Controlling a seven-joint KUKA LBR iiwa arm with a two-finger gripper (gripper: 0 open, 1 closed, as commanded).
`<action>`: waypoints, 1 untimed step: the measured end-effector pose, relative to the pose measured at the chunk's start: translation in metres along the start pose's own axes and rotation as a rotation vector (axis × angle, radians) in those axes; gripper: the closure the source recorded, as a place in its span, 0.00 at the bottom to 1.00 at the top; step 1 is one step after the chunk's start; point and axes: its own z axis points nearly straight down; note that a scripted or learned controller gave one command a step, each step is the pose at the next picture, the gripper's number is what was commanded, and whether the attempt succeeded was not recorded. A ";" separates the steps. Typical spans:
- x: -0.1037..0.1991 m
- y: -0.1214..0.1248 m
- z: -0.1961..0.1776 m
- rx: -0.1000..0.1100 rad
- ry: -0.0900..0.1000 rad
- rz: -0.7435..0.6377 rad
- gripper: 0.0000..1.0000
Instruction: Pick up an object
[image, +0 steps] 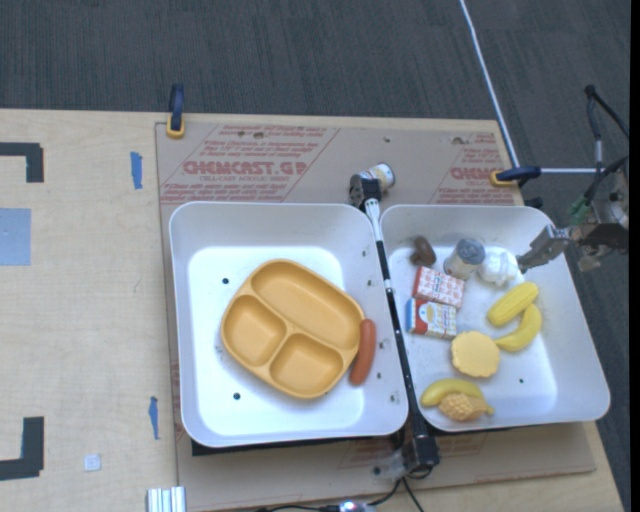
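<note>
Camera view caught the gripper (545, 247) over the right bin's (580, 340) far corner; whether it was open I couldn't tell, beside a white lump (498, 265).

The brown sheet (330, 165) lying under the two bins carries red print: "CHEMCAST" can be read behind the left bin, and the start of the same word shows again behind the right bin. The smaller red lines below it are too fine to read. The small cartons (436, 300) in the right bin bear print too small to make out
</note>
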 end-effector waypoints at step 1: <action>-0.044 0.006 0.180 -0.001 0.009 -0.005 0.00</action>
